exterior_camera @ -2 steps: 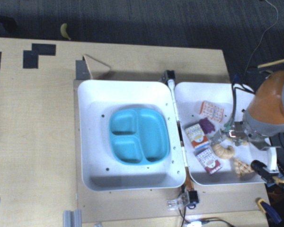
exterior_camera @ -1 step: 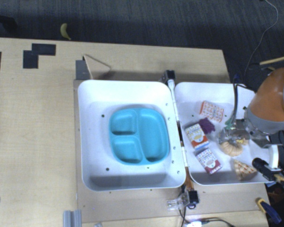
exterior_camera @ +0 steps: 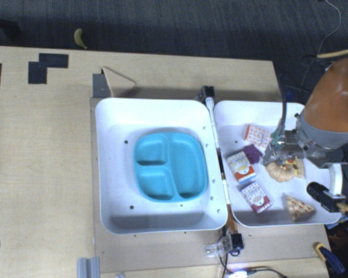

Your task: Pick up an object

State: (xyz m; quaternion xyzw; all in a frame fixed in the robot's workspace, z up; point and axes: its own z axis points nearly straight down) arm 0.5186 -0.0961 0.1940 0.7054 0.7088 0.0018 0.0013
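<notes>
Claw (exterior_camera: 278,150) low in right bin (exterior_camera: 232,112), right above tan toy (exterior_camera: 280,172), maybe touching. Open or shut? Cannot tell. Looks like grab step, not lift yet. Next: squeeze tan toy tight, go straight up, miss small boxes (exterior_camera: 242,165) nearby.

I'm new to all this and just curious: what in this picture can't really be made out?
- Gripper, camera view: the arm's wrist covers its fingers, so open or shut is unclear.
- Tan object in the right bin: partly under the gripper, too blurred to identify.
- Small cartons: labels too small to read.
- Arm: cut off by the right edge.
- Right bin's far corner: hidden behind the arm.
</notes>
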